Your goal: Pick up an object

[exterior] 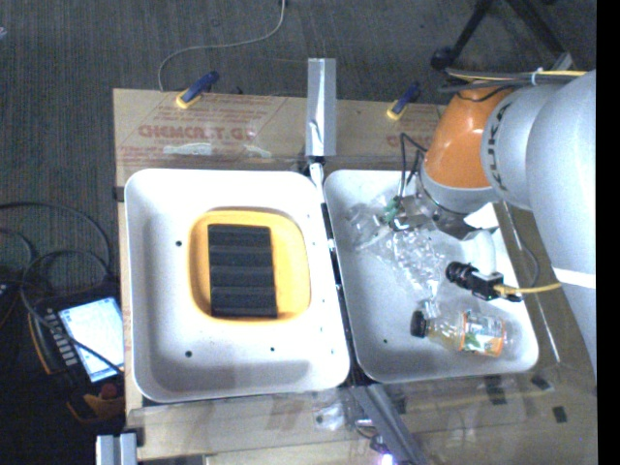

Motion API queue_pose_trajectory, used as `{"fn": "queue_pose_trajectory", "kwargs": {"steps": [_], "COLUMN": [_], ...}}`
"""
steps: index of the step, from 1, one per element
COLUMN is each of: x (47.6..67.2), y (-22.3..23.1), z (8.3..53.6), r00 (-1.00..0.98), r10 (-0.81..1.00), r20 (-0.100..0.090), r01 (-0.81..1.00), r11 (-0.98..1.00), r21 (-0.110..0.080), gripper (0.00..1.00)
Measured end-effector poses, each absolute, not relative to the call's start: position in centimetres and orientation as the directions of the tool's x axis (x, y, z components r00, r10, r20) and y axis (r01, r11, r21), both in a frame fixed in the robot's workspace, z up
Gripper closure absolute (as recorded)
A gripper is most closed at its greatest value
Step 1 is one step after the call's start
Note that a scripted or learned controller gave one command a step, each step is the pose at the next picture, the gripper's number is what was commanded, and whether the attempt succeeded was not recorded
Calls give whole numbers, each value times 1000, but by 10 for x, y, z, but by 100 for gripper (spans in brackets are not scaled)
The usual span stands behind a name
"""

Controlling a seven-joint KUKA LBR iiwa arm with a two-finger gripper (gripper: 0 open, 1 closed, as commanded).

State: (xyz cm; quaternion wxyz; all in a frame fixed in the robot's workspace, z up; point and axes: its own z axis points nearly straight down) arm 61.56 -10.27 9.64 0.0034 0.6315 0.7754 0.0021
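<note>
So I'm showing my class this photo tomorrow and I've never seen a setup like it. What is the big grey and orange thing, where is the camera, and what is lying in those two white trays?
The big grey and orange shape is a robot arm, reaching in from the right. The single camera is fixed above the bench and looks down at a slant.

Its wrist hangs over the right bin, where its gripper sits among some clear crinkled plastic; I can't tell whether it holds anything. Nearer the front of that bin lies a small bottle on its side, with a dark cap and an orange and green label.

The left bin holds a yellow sponge-like block with a black ribbed top.

Both bins rest on a brown board held by blue clamps.
</note>
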Motion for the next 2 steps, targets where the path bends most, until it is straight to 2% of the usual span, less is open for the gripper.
{"fn": "queue_pose_trajectory", "kwargs": {"steps": [1, 2], "x": [613, 640], "y": [-70, -11], "z": [184, 291], "r00": [-282, -347], "r10": [959, 938], "r20": [1, -1], "r01": [959, 938], "r11": [282, 347], "r21": [1, 1], "gripper": [100, 100]}}
